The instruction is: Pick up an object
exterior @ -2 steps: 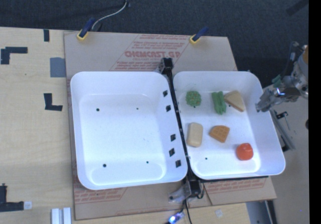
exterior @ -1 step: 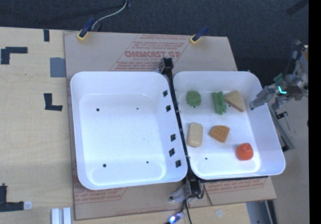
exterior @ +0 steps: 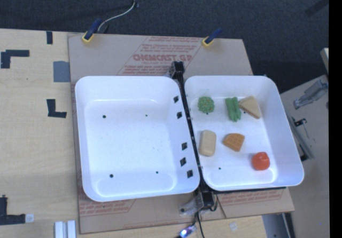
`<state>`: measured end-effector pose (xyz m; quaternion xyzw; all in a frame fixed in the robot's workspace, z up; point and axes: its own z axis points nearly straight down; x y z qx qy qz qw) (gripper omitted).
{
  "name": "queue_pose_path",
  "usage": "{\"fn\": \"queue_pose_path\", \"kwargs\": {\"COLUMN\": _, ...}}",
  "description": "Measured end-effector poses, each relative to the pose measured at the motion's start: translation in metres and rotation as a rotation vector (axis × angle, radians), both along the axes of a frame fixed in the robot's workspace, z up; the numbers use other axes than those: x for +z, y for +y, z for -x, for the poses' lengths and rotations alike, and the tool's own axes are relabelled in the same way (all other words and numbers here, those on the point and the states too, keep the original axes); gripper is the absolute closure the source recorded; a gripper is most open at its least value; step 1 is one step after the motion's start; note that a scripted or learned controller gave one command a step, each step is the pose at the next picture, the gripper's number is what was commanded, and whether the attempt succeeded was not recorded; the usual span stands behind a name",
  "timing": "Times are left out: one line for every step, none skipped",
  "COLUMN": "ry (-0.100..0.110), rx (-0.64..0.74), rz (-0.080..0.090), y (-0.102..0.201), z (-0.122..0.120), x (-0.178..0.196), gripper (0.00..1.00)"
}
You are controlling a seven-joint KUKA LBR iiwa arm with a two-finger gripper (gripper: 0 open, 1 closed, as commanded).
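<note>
Camera view, green stick (exterior: 233,109) in right bin (exterior: 283,125), long axis far-to-near, claw state cannot be told

Two white bins (exterior: 131,85) speckled with black dots sit on brown cardboard (exterior: 160,55) printed in red. At 3 o'clock: green broccoli (exterior: 206,105), green pod (exterior: 233,109), tan wedge (exterior: 250,107), cream roll (exterior: 207,143), orange waffle (exterior: 234,141), red tomato (exterior: 261,161).

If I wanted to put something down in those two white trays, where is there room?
The left bin offers bare floor throughout. The right bin is crowded: broccoli, green piece, wedge, bread, waffle, tomato. A bare patch remains in its near-left corner.
</note>
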<state>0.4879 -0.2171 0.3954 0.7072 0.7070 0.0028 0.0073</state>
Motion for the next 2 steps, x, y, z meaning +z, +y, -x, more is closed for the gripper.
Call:
{"fn": "queue_pose_path", "kwargs": {"ry": 0.002, "rx": 0.001, "rz": 0.0, "y": -0.008, "z": 0.004, "x": 0.102, "gripper": 0.0}}
{"fn": "queue_pose_path", "kwargs": {"ry": 0.009, "rx": 0.002, "rz": -0.004, "y": -0.003, "z": 0.004, "x": 0.142, "gripper": 0.0}}
